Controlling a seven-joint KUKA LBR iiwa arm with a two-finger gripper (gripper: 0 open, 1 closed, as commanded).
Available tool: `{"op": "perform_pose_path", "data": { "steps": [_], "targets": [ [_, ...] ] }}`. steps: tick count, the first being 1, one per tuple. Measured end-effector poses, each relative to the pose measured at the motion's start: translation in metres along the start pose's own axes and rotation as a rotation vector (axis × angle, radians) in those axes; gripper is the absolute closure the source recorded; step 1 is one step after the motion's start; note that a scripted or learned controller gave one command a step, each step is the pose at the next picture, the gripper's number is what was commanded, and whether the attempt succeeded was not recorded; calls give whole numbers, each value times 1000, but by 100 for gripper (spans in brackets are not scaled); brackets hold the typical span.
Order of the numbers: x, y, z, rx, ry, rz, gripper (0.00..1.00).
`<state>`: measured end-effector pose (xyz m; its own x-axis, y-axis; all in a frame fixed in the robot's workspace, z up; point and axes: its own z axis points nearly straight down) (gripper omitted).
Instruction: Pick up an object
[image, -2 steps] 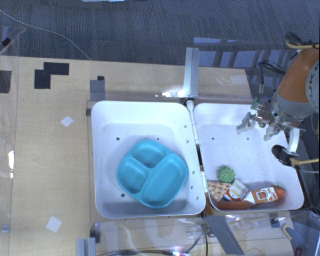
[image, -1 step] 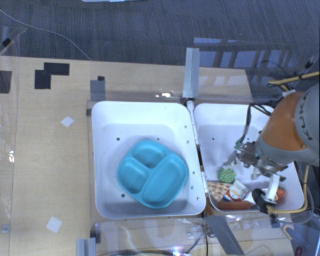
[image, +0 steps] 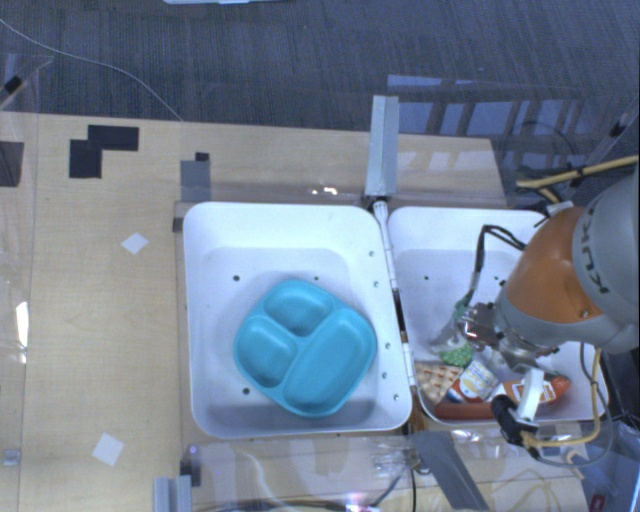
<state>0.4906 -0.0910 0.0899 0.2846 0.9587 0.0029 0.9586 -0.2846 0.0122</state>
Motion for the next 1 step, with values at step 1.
{"op": "perform_pose_path", "data": {
  "steps": [1],
  "targets": [
    [0, 3, -11, -8, 0, 1, 100]
  ]
}}
